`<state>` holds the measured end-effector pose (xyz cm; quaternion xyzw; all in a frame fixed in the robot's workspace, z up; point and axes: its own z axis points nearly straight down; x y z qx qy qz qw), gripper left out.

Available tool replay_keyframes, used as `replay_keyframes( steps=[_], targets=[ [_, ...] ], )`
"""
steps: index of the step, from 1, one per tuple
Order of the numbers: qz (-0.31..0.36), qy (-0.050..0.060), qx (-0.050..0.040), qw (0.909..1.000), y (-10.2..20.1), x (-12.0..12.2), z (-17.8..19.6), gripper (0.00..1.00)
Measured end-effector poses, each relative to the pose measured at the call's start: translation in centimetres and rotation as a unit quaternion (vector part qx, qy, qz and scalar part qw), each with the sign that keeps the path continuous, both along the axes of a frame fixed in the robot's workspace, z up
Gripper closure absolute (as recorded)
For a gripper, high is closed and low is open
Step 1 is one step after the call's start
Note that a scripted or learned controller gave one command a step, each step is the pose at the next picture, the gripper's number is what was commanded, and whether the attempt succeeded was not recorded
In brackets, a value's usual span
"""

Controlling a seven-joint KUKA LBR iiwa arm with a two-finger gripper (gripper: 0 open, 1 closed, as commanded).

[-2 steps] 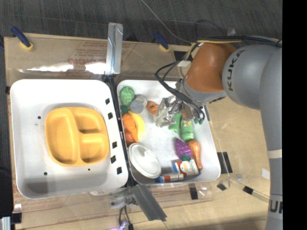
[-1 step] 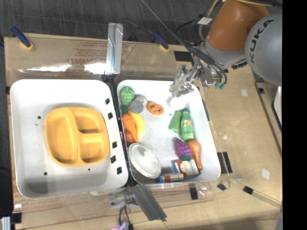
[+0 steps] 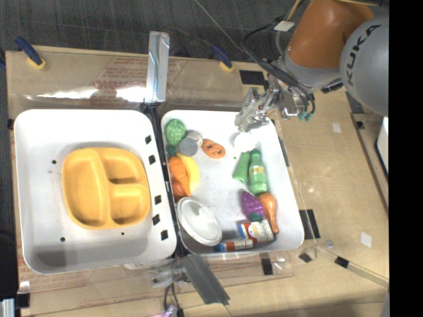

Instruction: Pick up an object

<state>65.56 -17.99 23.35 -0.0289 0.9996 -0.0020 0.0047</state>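
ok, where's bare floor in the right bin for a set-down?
Best patch: mid-floor of the right bin, bordered by banana, orange piece, green bottle and white bowl. The left wall and front-right corner are crowded. The claw hangs over the back-right corner.

Camera: one fixed view above the bench (image 3: 330, 177)
Facing: downward at a slant
Reach: left bin (image 3: 26, 177) and right bin (image 3: 218, 177) fill the frame's centre
Arm entry: arm (image 3: 330, 32) at upper right

Pincer (image 3: 253, 113) finger spacing too small and blurred to tell; arm (image 3: 360, 38) cut by top edge.
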Motion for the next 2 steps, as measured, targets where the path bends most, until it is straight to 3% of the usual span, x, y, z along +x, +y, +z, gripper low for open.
replay_keyframes(
  steps=[1,2],
  targets=[
    [-0.063,0.002,0.0010,0.9980,-2.2,0.3,5.5,1.00],
    [-0.090,0.008,0.0033,0.9959,1.4,-3.0,-6.2,1.00]
  ],
)
